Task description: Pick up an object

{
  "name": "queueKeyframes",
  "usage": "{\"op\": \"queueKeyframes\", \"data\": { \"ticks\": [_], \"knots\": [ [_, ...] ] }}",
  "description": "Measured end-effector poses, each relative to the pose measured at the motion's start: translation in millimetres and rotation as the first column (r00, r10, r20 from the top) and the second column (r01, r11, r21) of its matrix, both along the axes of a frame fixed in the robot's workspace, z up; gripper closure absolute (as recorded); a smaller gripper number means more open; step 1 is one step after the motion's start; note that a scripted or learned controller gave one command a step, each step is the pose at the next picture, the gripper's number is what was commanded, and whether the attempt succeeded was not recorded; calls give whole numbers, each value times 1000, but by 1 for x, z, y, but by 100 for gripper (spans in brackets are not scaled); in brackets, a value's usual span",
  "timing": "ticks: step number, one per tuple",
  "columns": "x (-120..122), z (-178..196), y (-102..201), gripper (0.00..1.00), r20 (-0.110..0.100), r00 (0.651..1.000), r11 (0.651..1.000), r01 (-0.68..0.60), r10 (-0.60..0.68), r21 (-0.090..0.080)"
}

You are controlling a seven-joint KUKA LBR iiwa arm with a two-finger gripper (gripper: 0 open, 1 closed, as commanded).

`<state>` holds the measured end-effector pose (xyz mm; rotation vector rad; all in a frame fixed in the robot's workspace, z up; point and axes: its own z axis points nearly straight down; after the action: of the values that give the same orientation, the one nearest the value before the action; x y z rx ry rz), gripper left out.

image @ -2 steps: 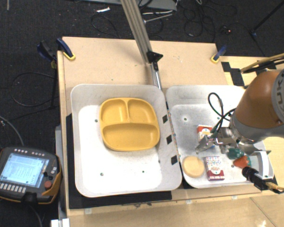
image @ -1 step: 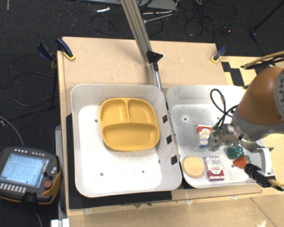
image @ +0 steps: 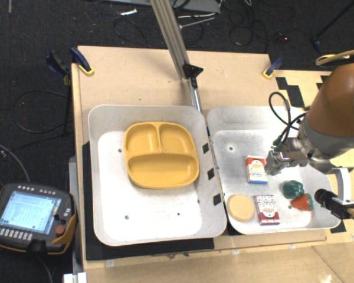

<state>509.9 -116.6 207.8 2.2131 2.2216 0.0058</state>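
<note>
**One fixed camera, high above the surface**

You look down at a slant from a single fixed camera mounted above the surface (image: 236, 69). It sits far enough back to take in both white bins, the left bin (image: 106, 175) and the right bin (image: 236, 122), plus dark floor (image: 29, 99) around them. The arm (image: 336, 117) enters from your right.

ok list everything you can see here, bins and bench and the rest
divided plate: 1, yellow, left bin
left bin: 1, white, on bench
right bin: 1, white, beside left bin
small carton: 1, white, red and blue, right bin middle
red box: 1, red and white, right bin front
round disc: 1, tan, right bin front left
green item: 1, dark green, right bin
red item: 1, red, just below green item
teach pendant: 1, grey and orange, floor left
arm: 1, grey and orange, right
claw: 1, grey, over right bin by small carton
</note>
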Motion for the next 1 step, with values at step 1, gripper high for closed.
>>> {"op": "queueKeyframes", "data": {
  "ticks": [1],
  "knots": [
    [1,9,0,100,-5,1000,1000,1,-1,1]
  ]
}}
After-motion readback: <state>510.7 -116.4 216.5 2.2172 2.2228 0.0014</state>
